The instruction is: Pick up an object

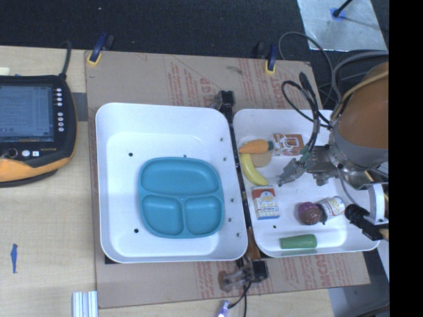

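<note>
Sitting far left of the gripper, a blue divided plate fills the middle of the left bin, with bare white floor all round it. In the right bin, a banana and a carrot lie just left of the gripper, near the shared bin wall. A small carton lies below-left, a green block below by the near rim. The gripper hovers over open floor, fingers slightly spread, pinching nothing. A small bottle lies below-right.
</note>
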You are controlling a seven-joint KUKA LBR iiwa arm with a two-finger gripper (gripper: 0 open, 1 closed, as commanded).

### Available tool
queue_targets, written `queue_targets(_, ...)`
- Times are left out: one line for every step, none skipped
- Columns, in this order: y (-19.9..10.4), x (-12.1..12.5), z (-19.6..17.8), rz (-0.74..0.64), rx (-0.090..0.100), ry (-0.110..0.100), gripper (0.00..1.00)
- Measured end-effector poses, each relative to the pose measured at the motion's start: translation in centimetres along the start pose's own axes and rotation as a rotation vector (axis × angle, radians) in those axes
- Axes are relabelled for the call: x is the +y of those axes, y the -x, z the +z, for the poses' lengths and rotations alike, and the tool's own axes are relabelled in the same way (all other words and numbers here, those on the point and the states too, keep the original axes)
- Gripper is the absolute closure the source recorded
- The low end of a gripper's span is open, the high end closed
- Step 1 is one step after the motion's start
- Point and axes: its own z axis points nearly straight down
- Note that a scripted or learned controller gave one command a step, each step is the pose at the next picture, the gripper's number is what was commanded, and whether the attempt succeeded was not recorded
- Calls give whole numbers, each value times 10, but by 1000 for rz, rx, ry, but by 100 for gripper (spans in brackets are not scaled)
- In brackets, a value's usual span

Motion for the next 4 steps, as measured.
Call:
queue_targets(32, -36, 7, 0, -2, 1, 0)
queue_targets(52, -31, 84, -2, -7, 17, 0)
queue_targets(55, -29, 71, -5, -16, 26, 100)
queue_targets(55, -29, 71, -5, -16, 26, 0)
